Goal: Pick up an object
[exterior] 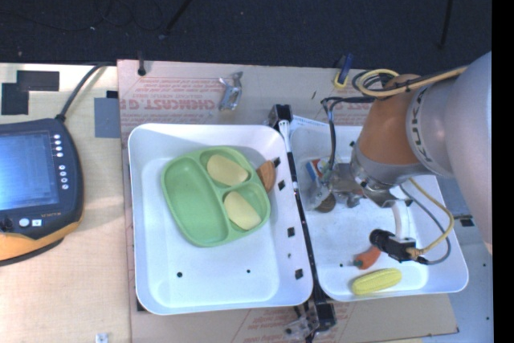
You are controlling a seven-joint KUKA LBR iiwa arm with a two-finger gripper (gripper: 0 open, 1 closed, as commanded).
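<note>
A yellow corn cob lies at the near edge of the right bin, an orange carrot piece just beside it, while the gripper hangs over that bin's far-left part, its grip impossible to tell.

Two white bins, one green divided plate, two yellow pieces, one corn cob.

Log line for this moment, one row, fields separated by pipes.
arm: over right bin | gripper: low, near left wall | yellow corn cob: front of right bin | green divided tray: left bin, two yellow pieces
</note>
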